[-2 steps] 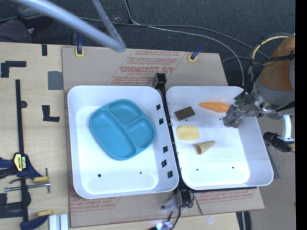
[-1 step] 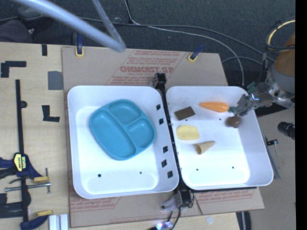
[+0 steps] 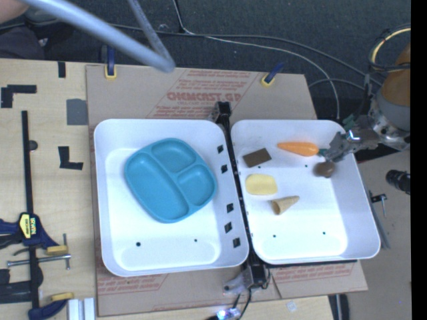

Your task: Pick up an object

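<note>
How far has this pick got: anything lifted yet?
Nothing looks lifted. The carrot, brown block, yellow piece, cone and a dark lump all lie on the right bin floor. In hand: the gripper sits low at the bin's right side, near the carrot's tip and the lump. Left: grasp and lift.

Pale wooden bench (image 3: 47, 179), cardboard sheet (image 3: 200, 89), dark floor (image 3: 267, 12)
</note>
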Controlling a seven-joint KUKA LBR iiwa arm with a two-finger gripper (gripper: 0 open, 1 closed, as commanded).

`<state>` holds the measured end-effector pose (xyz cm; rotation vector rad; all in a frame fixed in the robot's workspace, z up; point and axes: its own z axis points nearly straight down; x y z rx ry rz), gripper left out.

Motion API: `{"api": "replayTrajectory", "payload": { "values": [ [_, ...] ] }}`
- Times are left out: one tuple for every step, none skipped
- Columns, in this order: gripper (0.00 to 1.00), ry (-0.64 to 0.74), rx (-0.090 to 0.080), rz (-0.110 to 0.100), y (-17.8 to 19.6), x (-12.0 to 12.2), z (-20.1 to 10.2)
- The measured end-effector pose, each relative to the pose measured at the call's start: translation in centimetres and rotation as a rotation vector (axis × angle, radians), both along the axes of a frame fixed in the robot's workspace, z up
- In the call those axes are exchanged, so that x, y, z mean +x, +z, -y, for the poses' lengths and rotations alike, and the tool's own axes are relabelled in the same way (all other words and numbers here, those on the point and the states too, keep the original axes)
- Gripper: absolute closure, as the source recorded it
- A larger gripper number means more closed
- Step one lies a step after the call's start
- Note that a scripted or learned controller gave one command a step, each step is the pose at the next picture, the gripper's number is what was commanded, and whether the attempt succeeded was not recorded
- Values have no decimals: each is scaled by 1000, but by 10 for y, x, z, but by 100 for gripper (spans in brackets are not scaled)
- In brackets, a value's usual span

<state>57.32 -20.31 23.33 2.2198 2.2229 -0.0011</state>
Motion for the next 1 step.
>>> {"api": "replayTrajectory", "payload": {
  "values": [
    [100, 2, 1, -2, 2, -19, -43]
  ]
}}
